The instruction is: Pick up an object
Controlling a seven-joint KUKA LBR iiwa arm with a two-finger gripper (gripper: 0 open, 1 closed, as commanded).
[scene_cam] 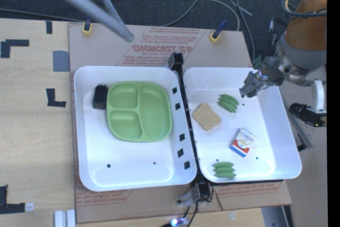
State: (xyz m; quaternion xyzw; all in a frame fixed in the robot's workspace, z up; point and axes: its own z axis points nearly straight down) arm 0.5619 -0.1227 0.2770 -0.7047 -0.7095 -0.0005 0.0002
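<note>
The right bin holds a slice of toast, a green pea pod near the middle, a second green pod at the front, and a small white box with red and blue print. My gripper hangs over the right bin's far right part, just right of and above the upper pea pod. Nothing shows between its fingertips. The orange-banded arm rises behind it at the right edge.
The left bin holds a green divided plate and a small black block at the plate's left. A black divider runs between the bins. Cables lie on the dark floor beyond the bench.
</note>
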